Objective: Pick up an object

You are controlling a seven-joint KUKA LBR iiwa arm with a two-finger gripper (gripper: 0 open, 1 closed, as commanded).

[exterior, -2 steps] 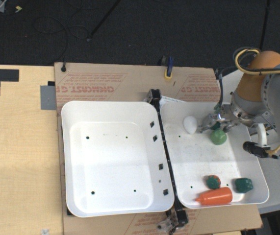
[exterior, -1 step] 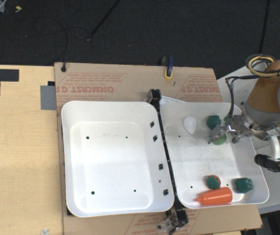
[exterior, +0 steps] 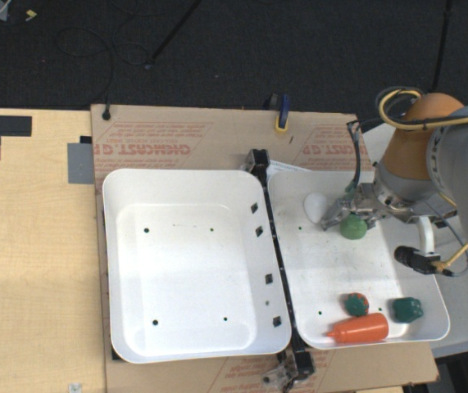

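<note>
Two bins: the left bin (exterior: 127, 219) sits bare; in the right bin (exterior: 315, 318) the gripper (exterior: 350, 217) hangs over a green ball (exterior: 353, 228), fingers spread beside it without pinching, so nothing is lifted; the grasp remains

Grey arm with orange band reaching in from the right, end effector (exterior: 350, 217) lowered, wrist bent leftward
</note>
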